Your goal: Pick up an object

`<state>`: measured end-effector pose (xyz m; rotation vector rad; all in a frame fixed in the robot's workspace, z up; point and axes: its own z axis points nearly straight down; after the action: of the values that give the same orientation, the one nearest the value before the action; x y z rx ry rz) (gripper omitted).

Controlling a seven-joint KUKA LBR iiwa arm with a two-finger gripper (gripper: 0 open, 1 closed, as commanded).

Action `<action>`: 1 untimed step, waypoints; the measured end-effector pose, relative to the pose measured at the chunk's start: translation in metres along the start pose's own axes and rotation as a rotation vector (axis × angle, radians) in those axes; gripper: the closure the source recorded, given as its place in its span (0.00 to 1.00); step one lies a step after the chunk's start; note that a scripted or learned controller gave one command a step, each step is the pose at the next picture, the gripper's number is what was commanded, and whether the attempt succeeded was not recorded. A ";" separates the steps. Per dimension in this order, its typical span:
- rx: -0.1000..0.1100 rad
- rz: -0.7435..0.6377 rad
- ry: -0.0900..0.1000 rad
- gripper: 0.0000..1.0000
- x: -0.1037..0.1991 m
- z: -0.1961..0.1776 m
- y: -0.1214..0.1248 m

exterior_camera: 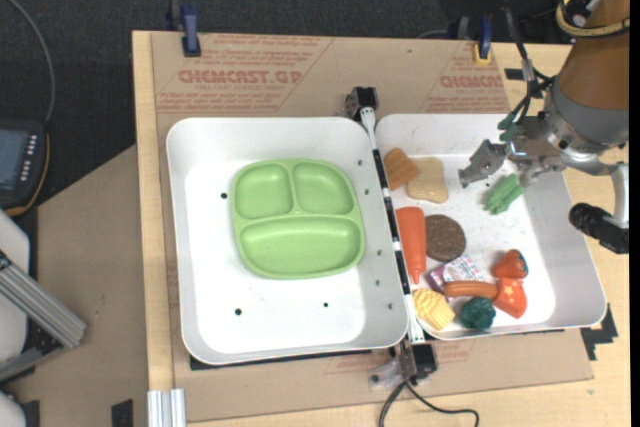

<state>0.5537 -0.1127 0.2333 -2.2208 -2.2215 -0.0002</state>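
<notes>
gripper [492, 167] over right bin [575, 300] | fingers apparently spread, nothing between them | green toy vegetable [503, 194] just beside, probable target | carrot [411, 242] along divider

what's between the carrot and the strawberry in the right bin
In the camera view, a brown patty lies between the carrot and the strawberry.

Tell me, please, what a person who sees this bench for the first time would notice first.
Probably the green divided plate, which lies alone in the left bin. Next, the colourful toy foods crowded in the right bin, such as the carrot and the brown patty. The gripper hangs over that bin's far part, beside a green piece.
</notes>
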 end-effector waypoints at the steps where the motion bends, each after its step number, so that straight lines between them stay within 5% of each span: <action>1: 0.009 -0.002 0.003 0.00 0.020 0.104 0.008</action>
<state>0.5613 -0.0924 0.1290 -2.2130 -2.2173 0.0073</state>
